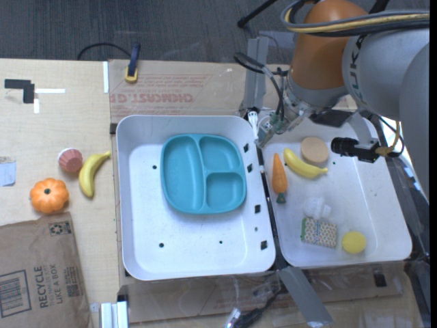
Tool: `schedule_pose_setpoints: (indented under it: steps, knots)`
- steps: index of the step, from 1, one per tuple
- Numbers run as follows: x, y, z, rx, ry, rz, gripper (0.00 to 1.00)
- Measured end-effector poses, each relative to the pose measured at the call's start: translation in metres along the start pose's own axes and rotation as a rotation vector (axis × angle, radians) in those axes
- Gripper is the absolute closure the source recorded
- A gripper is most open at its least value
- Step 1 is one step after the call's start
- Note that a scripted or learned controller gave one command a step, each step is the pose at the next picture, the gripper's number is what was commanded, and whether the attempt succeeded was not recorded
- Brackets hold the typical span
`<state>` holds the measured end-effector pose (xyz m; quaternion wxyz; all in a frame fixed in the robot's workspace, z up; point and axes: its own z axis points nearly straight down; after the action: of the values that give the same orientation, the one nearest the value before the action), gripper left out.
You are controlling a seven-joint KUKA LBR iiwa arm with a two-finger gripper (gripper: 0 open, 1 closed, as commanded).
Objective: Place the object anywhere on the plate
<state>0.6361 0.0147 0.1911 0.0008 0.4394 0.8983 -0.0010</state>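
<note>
A blue divided plate (pixel 203 173) lies in the left white bin (pixel 140 244), toward its back, with nothing on it. In the right bin (pixel 389 248) an orange carrot (pixel 279 174) lies along the left wall, and a yellow banana (pixel 304 165) rests against a tan round block (pixel 315 149). A crumpled clear piece (pixel 314 206), a speckled pouch (pixel 319 232) and a yellow ball (pixel 354 242) sit nearer the front. My gripper (pixel 268 128) hangs over the right bin's back left corner, just behind the carrot's top, with nothing visibly in it.
The grey arm and its orange band (pixel 328 39) cover the back right. On the wooden bench to the left lie a small pumpkin (pixel 49 195), a second banana (pixel 92 173), a pink round item (pixel 70 160) and a cardboard sheet (pixel 34 272).
</note>
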Motion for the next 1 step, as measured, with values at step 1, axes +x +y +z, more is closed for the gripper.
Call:
schedule_pose_setpoints:
  steps: [1]
  knots:
    - [0.0487,0.0440,-0.0067,-0.001,0.001,0.059,1.00]
